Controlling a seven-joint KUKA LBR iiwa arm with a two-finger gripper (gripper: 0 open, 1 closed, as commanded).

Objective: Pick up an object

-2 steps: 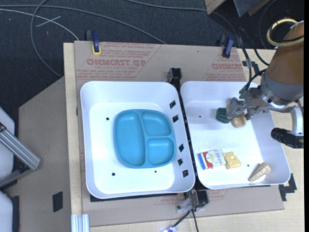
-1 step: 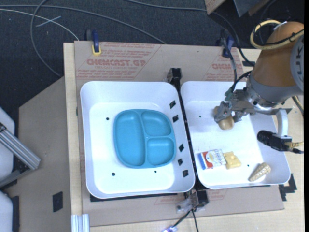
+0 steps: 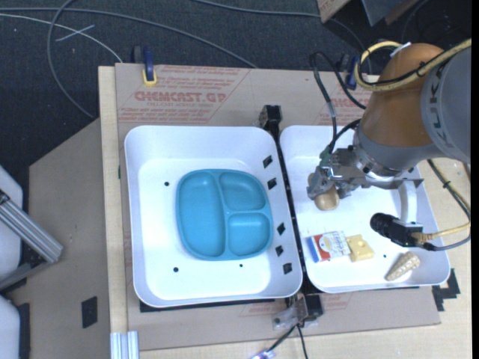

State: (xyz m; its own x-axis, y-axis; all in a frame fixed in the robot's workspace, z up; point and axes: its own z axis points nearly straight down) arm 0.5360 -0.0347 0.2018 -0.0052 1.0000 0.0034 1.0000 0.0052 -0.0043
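Observation:
My gripper (image 3: 325, 188) hangs over the left part of the right bin (image 3: 299, 163), at the end of the grey and orange arm that comes in from the right. A small round tan object (image 3: 325, 200) lies directly under the gripper's tip, touching or nearly touching it. I cannot tell whether it is gripped. Closer to the front of the same bin lie a red, white and blue packet (image 3: 328, 247), a pale yellow block (image 3: 361, 248) beside it, and a ridged tan cone-shaped piece (image 3: 403, 265) at the front right.
The left bin (image 3: 142, 223) holds a blue divided plate (image 3: 223, 214). A black divider with clips (image 3: 281, 200) runs between the bins. Loose cables lie on the dark floor behind the bench.

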